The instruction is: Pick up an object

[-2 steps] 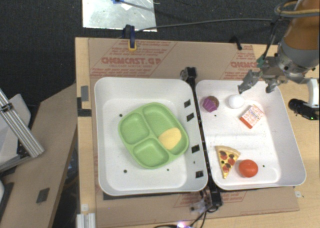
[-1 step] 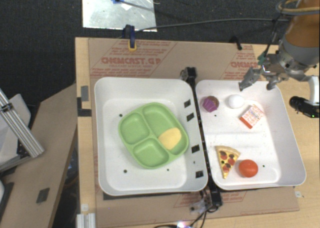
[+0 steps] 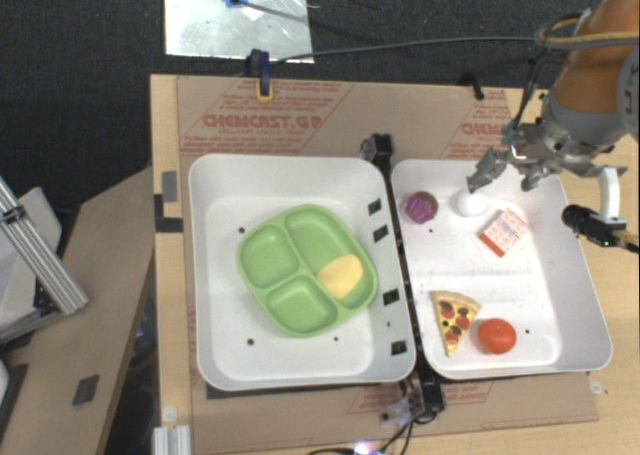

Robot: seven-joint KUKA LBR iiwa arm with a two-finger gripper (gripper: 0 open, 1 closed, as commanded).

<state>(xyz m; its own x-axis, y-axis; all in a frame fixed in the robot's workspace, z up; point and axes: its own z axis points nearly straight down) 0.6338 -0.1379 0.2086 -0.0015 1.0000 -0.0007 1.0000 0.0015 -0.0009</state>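
While the arm reaches in from the right, nothing is yet between its fingers.

Gripper: the gripper (image 3: 508,171) hangs over the far edge of the right bin (image 3: 580,293), at about 1 o'clock of that bin's floor; its two fingers are spread, one pointing down-left toward the white ball, the other toward the back rim.

Nearest thing: a white ball (image 3: 471,204), just beside the lower-left fingertip, at about 7 o'clock from the gripper. It is round, so no long axis to line up with.

Other candidates: a purple fruit (image 3: 421,207) lies at 9 o'clock from the ball; a red-and-white box (image 3: 503,232) at 5 o'clock from the gripper, its long axis running diagonally; a pizza slice (image 3: 455,317) and a tomato (image 3: 497,335) near the front of the bin, well apart from the gripper.

Left bin: the left bin (image 3: 215,243) bears a green divided plate (image 3: 270,263) with a yellow lump (image 3: 341,275) in its right compartment.

Judgement: the ball seems the likeliest target; the gripper would need to shift toward 7 o'clock and drop so that the fingers straddle it.

Risk: a round ball may roll away if one finger touches first.
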